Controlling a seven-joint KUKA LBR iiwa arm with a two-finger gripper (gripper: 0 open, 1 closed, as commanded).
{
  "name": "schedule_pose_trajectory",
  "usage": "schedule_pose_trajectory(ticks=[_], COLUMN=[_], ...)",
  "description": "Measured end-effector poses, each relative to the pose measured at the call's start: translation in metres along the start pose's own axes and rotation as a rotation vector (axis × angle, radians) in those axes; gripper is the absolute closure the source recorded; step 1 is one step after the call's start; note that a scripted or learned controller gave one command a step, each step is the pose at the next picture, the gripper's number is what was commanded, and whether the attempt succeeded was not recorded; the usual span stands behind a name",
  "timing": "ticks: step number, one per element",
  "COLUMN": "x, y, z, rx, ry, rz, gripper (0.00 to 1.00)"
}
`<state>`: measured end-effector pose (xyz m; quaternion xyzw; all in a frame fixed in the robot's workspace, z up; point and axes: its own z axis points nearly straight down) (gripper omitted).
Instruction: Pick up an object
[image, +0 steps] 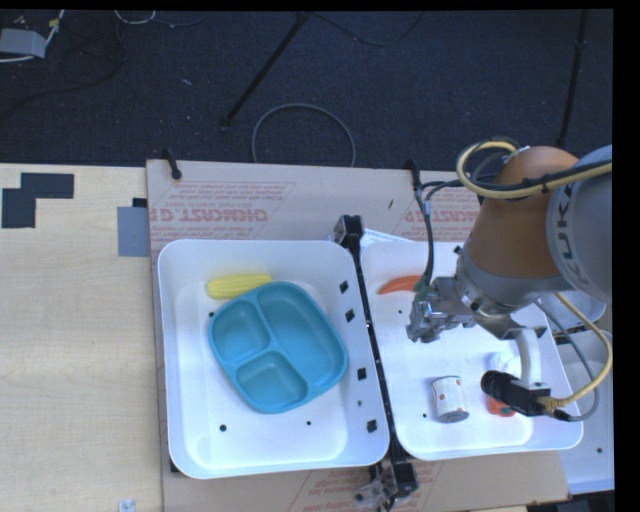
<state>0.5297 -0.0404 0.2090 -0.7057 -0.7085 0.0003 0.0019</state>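
A KUKA arm's gripper (428, 322) hangs over the right bin (420, 445), its grip state impossible to tell. A small can (449, 398) stands nearby; an orange carrot (397, 285) lies beyond. Cardboard (220, 212) reads, inverted, "CHEMCRZT".

From my feed both bins (190, 290) look like smooth glossy white plastic, the blue divided plate (277, 345) is matt plastic, and the bench (70, 350) is pale wood.
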Motion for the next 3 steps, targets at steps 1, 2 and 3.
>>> schedule_pose_trajectory(ticks=[1,2,3], x=[0.042,0.086,0.130], y=[0.016,0.032,0.066], z=[-0.005,-0.007,-0.001], rx=[-0.001,-0.001,-0.001], ry=[-0.002,-0.001,-0.001], rz=[0.001,0.000,0.001], gripper=[1.00,1.00,1.00])
